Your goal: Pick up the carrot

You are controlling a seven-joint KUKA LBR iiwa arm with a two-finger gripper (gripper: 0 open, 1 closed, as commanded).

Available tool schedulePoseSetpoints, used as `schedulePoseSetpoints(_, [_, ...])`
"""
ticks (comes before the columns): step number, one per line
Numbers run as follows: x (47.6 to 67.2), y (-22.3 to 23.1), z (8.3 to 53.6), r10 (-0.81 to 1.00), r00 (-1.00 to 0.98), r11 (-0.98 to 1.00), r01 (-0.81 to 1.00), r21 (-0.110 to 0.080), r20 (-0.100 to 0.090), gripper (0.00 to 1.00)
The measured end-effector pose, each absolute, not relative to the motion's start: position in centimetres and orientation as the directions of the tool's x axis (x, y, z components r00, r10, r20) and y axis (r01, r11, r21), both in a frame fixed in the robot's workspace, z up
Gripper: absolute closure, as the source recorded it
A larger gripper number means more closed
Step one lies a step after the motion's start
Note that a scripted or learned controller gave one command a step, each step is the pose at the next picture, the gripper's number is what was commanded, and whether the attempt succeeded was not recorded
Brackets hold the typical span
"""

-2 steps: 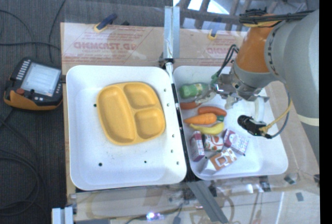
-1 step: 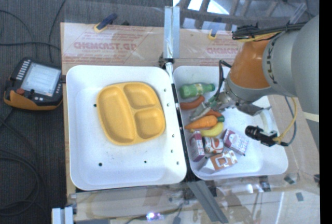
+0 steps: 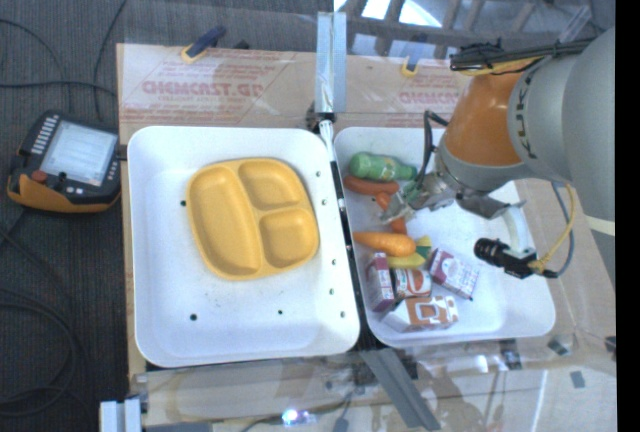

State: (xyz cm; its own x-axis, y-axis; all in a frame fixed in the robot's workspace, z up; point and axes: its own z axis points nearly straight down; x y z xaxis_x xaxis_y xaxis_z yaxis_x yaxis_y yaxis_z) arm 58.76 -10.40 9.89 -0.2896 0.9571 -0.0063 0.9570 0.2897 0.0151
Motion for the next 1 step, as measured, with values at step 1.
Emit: schedulePoseSetpoints(1, [56.20, -0.21, 18.16, 0.963, -0.271, 0.271, 0.962, -0.003, 0.001, 1.00])
